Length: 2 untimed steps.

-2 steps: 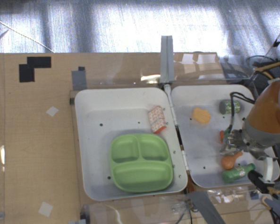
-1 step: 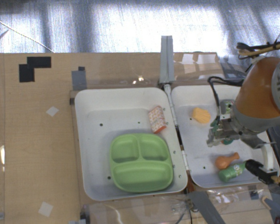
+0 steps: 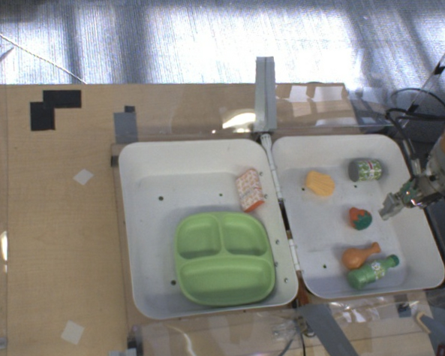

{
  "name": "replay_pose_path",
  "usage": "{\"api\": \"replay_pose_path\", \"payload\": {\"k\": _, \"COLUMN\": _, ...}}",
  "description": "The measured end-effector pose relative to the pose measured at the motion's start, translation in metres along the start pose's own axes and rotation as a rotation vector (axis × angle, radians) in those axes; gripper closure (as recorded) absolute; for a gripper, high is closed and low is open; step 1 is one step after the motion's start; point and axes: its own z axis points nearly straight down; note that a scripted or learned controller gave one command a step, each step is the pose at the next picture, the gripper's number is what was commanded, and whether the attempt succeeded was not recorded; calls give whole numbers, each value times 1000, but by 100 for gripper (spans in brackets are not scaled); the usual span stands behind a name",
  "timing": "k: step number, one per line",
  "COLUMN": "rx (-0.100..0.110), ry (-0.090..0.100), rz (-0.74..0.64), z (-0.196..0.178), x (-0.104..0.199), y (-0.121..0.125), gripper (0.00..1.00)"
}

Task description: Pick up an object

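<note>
The right bin (image 3: 326, 269) holds several small objects. A yellow-orange piece (image 3: 320, 183) lies at its upper left and a grey-green can (image 3: 366, 170) on its side at the upper right. A red and green piece (image 3: 360, 218) sits in the middle. An orange gourd-shaped piece (image 3: 359, 256) and a green bottle (image 3: 372, 272) lie near the front. My gripper (image 3: 397, 204) hangs over the right side of this bin, just right of the red and green piece and apart from it. I see nothing in its grasp.
The left bin (image 3: 150, 215) holds a green divided plate (image 3: 224, 257) and a small pink-and-white packet (image 3: 249, 190) near the wall between the bins. A grey post (image 3: 265, 95) stands behind that wall. Cables (image 3: 418, 112) lie right of the bins.
</note>
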Motion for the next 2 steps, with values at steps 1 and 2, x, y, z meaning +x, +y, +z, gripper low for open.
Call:
{"api": "replay_pose_path", "payload": {"k": 1, "rx": 2, "ry": 2, "rz": 200, "z": 2, "x": 60, "y": 35, "gripper": 100}}
{"api": "replay_pose_path", "payload": {"k": 2, "rx": 3, "ry": 2, "rz": 266, "z": -3, "x": 75, "y": 98, "gripper": 100}}
